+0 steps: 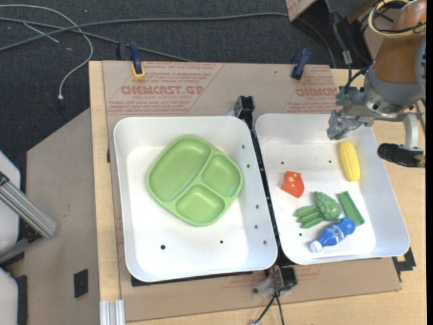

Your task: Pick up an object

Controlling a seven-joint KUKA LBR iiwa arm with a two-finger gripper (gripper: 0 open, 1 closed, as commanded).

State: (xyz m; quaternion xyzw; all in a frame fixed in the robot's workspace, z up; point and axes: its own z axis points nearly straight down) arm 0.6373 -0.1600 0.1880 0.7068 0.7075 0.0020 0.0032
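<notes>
My hand (342,125) hangs over the right-hand shallow white bin (298,124), near its 1 o'clock corner. I cannot tell its state from this slant, and nothing shows in it.

Nearest thing: a small yellow plastic corn cob (350,160), just at 6 o'clock of my hand, lying lengthwise toward 6. Likely my target, judging by closeness.

Farther out, toward 7 o'clock: a red-orange plastic chunk with a yellow spot (293,183). Beyond the cob at 6 o'clock: a green leafy toy vegetable (326,205) touching a bunch of green bean pods (308,214), a flat dark-green strip (351,208), and a blue toy bottle with a white cap (334,235), all crowded together.

Left-hand white bin (128,181), at 9 o'clock: a lime-green three-compartment plastic plate (195,179).

Both bins sit on a brown cardboard-covered bench (203,87).

To do this well: shift a little toward 6 o'clock, centre over the cob's middle, straddle its narrow width, descend straight. The cob sits near the bin's 3 o'clock wall, so watch the outer side. It is smooth and round and may roll.
</notes>
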